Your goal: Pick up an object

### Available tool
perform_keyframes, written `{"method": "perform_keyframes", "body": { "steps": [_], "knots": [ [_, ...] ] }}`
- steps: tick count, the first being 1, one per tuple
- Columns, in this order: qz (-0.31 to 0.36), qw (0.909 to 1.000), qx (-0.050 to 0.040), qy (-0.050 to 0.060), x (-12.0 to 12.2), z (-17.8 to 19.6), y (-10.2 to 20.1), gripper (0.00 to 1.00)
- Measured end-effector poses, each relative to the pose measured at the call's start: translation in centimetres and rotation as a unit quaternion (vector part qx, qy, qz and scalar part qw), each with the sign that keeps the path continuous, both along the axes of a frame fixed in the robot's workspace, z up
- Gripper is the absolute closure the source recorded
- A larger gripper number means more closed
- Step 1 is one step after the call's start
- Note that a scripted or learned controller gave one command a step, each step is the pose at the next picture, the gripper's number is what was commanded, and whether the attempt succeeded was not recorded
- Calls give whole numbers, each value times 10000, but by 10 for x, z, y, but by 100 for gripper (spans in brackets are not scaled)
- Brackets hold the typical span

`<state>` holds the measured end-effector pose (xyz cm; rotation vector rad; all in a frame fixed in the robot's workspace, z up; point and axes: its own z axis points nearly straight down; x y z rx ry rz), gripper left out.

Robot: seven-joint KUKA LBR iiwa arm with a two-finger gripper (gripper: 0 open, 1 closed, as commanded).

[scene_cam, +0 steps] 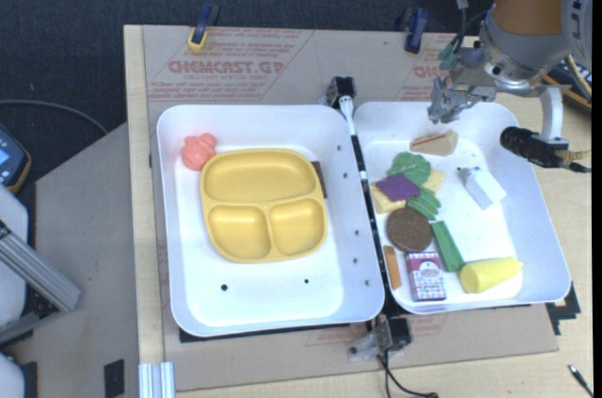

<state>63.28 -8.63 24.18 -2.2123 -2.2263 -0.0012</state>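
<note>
My gripper (444,112) hangs over the far part of the right bin (546,227), just above and slightly behind a tan bread-slice toy (434,142). Nothing shows between its fingers. Below the bread lie a green leafy toy (410,167), a purple and yellow piece (397,189), a brown round cookie (409,229), a green stick (446,245), a yellow block (489,274), a small pink carton (426,278), an orange stick (392,265) and a white-grey piece (482,186).
The left bin (179,227) holds a yellow divided tray (262,202) and a pink toy (198,150) at its far left corner. A black divider strip (356,170) runs between the bins. Clamps sit on the board's far edge.
</note>
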Motion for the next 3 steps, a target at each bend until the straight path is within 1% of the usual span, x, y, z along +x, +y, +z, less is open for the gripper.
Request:
{"method": "perform_keyframes", "body": {
  "steps": [1, 2, 3],
  "knots": [
    [-5, 10000, -4, 3, -7, 4, 56, 100],
    [-4, 10000, -8, -12, -2, 1, 114, 100],
    [-8, 10000, -6, 11, -17, -11, 165, 100]
  ]
}}
